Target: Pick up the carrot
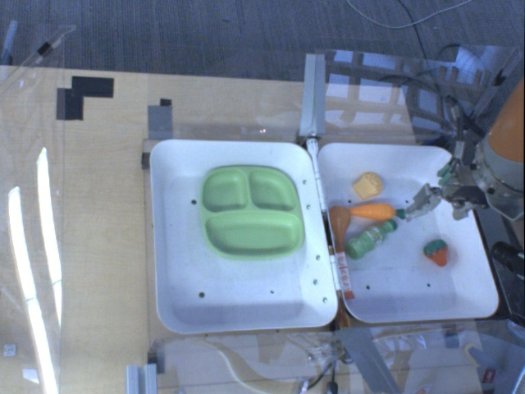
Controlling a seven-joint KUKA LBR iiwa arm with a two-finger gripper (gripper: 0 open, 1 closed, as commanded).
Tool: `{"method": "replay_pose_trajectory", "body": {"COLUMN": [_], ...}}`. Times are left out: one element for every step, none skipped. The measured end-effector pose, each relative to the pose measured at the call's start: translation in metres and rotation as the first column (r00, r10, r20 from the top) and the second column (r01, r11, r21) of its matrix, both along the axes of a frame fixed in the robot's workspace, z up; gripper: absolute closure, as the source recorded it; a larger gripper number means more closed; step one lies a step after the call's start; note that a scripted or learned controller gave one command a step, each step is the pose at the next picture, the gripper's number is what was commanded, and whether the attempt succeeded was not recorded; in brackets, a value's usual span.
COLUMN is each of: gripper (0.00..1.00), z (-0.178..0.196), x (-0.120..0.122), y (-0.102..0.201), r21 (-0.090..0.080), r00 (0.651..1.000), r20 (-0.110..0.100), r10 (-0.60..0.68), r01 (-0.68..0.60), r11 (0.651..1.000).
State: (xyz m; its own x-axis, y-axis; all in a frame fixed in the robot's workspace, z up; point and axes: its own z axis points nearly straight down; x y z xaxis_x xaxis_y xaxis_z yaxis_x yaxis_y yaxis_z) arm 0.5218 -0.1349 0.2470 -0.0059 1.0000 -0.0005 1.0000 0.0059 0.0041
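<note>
From the fixed overhead view, the carrot [371,212] is seen lying on the floor of the right bin [394,298], toward its left side, with its orange body pointing left and its green top to the right. The gripper [420,201] is seen just right of that green end, low over the bin; whether the jaws are released or clenched cannot be told, and nothing is seen between them. The task is judged not yet done: the carrot is not lifted, and the grasp and raise are left. A green bottle [371,238] lies just near of the carrot, a pale yellow chunk [367,185] just far of it, and a small red-orange piece [436,252] well to the right. The carrot looks smooth, tapered and plastic-like. In the left bin [176,302], a matte green divided tray [251,212] is held.
</note>
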Motion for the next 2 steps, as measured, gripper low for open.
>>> {"method": "replay_pose_trajectory", "body": {"gripper": [0.00, 0.00], "z": [-0.100, -0.159], "x": [0.035, 0.121], "y": [0.001, 0.011], "r21": [-0.001, -0.002], "r00": [0.975, 0.984], "r20": [0.000, 0.005], "r10": [0.221, 0.179], "r01": [-0.221, -0.179], "r11": [0.975, 0.984]}}
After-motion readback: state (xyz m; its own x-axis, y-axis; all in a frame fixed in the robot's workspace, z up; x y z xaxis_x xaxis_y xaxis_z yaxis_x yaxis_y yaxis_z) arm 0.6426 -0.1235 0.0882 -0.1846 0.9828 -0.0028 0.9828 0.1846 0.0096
